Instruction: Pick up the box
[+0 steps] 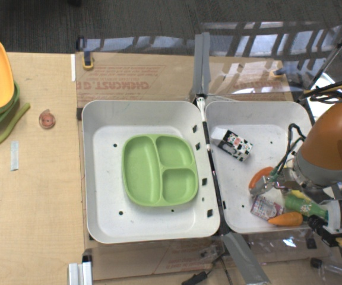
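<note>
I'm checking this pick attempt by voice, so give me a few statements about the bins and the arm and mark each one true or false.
1. The green plate lies in the left bin. True.
2. The box sits on the green plate. False: it lies in the right bin, near its upper left part.
3. The gripper is over the right bin, beside the carrot and other small items. True.
4. The box is between the fingers. False: the box lies apart from the gripper, up and to the left of it.
5. The plate has three compartments. True.
</note>
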You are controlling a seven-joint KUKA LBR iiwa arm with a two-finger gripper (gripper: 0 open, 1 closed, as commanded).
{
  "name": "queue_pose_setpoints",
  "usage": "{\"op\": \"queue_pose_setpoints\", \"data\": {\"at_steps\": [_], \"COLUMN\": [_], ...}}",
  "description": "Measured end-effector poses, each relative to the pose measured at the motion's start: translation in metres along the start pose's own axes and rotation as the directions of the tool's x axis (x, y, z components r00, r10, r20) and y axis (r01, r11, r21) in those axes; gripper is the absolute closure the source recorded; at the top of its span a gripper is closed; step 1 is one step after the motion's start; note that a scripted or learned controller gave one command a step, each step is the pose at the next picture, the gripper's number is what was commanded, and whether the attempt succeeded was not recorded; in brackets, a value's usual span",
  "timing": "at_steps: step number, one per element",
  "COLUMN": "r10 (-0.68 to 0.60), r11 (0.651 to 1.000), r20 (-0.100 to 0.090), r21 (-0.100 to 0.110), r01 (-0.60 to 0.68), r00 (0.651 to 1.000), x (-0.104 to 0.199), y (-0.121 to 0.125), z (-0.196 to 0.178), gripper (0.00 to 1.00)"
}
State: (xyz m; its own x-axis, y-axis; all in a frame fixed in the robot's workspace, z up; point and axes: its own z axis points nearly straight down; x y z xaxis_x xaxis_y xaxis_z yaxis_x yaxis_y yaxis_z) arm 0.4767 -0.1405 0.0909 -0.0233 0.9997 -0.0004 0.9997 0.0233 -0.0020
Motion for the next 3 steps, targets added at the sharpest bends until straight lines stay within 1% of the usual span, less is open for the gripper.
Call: {"op": "queue_pose_setpoints", "data": {"at_steps": [1, 2, 3], "r10": [0.053, -0.414, -0.412], "r11": [0.999, 0.91, 0.911], "r20": [-0.002, -0.001, -0.001], "r21": [0.002, 0.0, -0.001], "r01": [-0.053, 0.414, 0.412], "r00": [0.999, 0.91, 0.911], "x": [0.024, 0.006, 0.005], "y": [0.001, 0.0, 0.001], "z": [0.001, 0.0, -0.009], "gripper": [0.0, 0.0, 1.0]}}
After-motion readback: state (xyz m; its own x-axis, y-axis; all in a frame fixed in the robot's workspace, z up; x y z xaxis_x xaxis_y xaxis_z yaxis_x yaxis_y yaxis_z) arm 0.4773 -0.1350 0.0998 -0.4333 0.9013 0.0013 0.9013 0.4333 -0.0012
